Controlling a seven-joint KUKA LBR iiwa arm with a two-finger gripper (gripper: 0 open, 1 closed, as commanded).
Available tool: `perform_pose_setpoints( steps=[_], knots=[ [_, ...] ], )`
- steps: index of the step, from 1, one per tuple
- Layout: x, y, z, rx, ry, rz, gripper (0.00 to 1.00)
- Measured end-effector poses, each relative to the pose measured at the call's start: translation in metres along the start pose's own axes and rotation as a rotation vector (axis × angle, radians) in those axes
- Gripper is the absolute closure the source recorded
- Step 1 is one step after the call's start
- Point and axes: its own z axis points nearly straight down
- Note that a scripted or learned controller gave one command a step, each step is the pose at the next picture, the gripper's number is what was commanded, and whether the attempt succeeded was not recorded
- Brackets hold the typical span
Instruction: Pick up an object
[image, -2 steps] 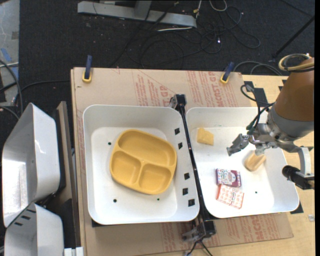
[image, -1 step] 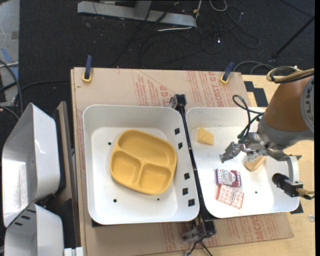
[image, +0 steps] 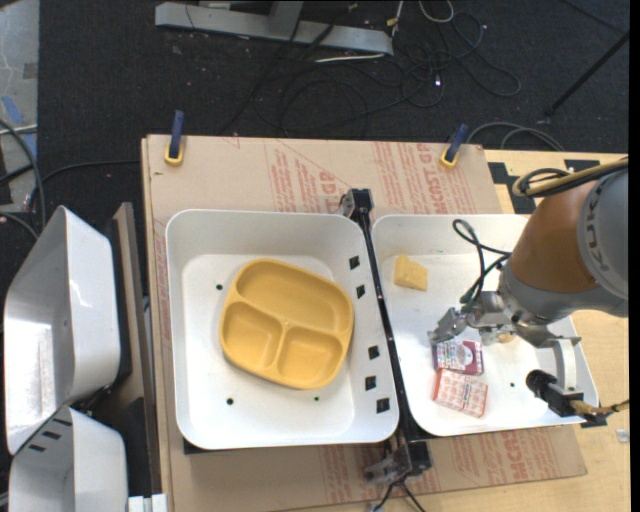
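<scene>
Smooth, slightly glossy plastic is seen in the yellow divided tray (image: 287, 323) and both white bins (image: 190, 300). Matt brown cardboard (image: 300, 175) lies beneath. The two red-and-white packets (image: 460, 390) look papery.

Tray (image: 286, 323) in left bin (image: 190, 240), two packets (image: 459, 372) in right bin (image: 425, 232)

Dark speckled carpet floor (image: 90, 70) all around, with black cables (image: 440, 60) snaking at 12 o'clock. Brown cardboard sheet (image: 300, 170) covers the bench, pinned by two blue-and-yellow clamps (image: 176, 140).
</scene>
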Motion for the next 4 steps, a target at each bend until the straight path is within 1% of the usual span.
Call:
perform_pose_setpoints(
  steps=[1,2,3,4],
  knots=[
    [0.0,0.0,0.005,-0.004,-0.001,0.0,0.0],
    [0.0,0.0,-0.005,-0.005,-0.001,0.002,1.0],
    [0.0,-0.007,-0.064,-0.008,-0.002,-0.002,1.0],
    [-0.001,-0.003,-0.107,-0.01,-0.003,-0.006,1.0]
  ],
)
